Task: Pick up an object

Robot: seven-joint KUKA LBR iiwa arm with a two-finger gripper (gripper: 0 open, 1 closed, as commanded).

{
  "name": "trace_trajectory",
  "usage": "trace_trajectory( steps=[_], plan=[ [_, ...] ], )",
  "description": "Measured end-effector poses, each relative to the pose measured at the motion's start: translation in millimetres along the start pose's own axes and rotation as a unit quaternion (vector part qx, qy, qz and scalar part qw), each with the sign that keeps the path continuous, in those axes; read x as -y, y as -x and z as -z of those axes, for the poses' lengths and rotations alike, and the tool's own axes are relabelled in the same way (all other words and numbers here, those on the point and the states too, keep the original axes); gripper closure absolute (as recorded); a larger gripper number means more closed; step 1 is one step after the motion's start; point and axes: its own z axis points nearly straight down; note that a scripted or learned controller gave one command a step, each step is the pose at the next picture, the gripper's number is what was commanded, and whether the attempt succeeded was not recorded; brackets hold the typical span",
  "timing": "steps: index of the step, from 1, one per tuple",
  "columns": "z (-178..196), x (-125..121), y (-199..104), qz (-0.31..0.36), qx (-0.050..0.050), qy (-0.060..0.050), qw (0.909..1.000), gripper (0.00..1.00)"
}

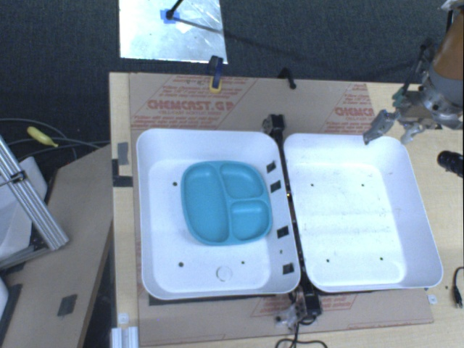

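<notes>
A light blue plate point(224, 201) with three compartments lies flat in the middle of the left bin point(163, 151). A small white disc point(224, 272) rests near that bin's front wall. My gripper point(391, 129) hangs over the far right corner of the right bin point(355, 267), well away from the plate. Its two grey fingers point(376, 128) are spread apart with nothing between them, so it is open.
Black clips point(275, 187) line the seam between the two bins. Both bins sit on a cardboard sheet point(188, 100). A yellow-and-blue clamp point(215, 73) lies at the cardboard's far edge. An aluminium frame point(25, 194) stands at the left.
</notes>
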Motion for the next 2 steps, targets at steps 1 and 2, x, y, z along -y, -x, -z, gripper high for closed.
trace_trajectory(
  steps=[1, 2],
  plan=[
    [-131.1, 25.9, 29.5, -0.002, -0.001, -0.006, 1.0000, 0.00],
    [-165.6, 62.6, 27.9, -0.001, -0.001, -0.003, 1.0000, 0.00]
  ],
)
